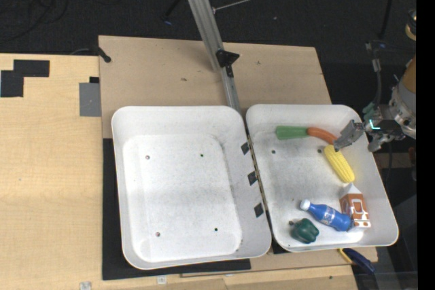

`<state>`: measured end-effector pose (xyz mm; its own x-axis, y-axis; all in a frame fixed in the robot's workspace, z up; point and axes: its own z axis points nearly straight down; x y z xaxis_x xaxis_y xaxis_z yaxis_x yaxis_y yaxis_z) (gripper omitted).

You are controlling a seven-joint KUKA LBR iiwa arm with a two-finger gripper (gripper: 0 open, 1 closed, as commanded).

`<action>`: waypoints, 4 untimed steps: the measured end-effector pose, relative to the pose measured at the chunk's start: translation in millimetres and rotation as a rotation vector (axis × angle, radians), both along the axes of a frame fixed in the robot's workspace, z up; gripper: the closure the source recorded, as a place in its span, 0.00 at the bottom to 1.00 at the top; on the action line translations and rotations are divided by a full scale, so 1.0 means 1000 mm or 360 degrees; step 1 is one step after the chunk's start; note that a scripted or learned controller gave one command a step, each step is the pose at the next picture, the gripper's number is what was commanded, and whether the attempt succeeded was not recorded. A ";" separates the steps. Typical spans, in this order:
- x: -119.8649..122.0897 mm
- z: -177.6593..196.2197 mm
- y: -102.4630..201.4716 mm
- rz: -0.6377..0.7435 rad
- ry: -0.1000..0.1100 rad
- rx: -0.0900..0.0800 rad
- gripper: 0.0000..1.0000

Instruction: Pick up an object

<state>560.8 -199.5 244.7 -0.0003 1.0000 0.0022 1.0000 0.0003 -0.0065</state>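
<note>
Camera view: five toys in the right bin [391, 217], one of each. Corn [339, 164] lies slanted, beside the carrot [304, 134], bottle [329, 215], pepper [304, 231] and box [356, 209]. Gripper [363, 136] gapes, holding nothing.

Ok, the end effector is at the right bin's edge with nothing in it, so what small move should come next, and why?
Probably ease the end effector down and slightly left toward the corn cob. It sits at the right bin's upper right rim, with the corn lying just below its nearer finger and clear of the carrot. That looks like the closest target with free space around it.
</note>
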 end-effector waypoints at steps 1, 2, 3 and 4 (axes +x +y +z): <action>0.001 0.002 0.000 0.0001 -0.0006 -0.0002 0.00; -0.002 -0.056 -0.009 -0.0002 0.0003 0.0001 0.00; 0.005 -0.108 -0.015 -0.0002 0.0000 0.0000 0.00; 0.009 -0.133 -0.019 -0.0008 -0.0035 -0.0020 0.00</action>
